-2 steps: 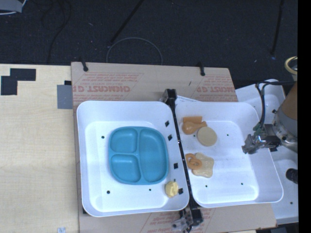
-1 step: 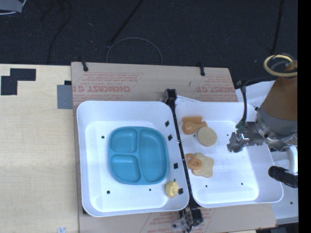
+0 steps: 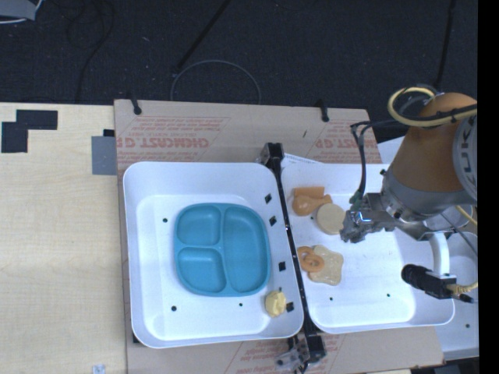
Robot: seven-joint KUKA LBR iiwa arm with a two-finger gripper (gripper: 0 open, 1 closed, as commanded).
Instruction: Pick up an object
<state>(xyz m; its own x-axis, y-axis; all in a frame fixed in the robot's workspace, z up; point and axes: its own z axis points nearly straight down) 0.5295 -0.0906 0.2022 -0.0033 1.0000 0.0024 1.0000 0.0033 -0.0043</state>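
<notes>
A robotics lab: bench (image 3: 54, 232), white bins (image 3: 148, 201), cables (image 3: 210, 72).

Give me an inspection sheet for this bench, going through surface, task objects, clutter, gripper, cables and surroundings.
Surface: two shallow white bins, left bin, right bin, on brown cardboard.
Job's things: right bin holds an orange food piece, a cream round disc and a pale pastry with an orange ring.
Clutter: left bin holds a blue divided plastic plate and a small yellow lump.
Gripper: two-finger gripper beside the disc.
Cables: black cable along the arm.
Surroundings: dark carpet.
</notes>
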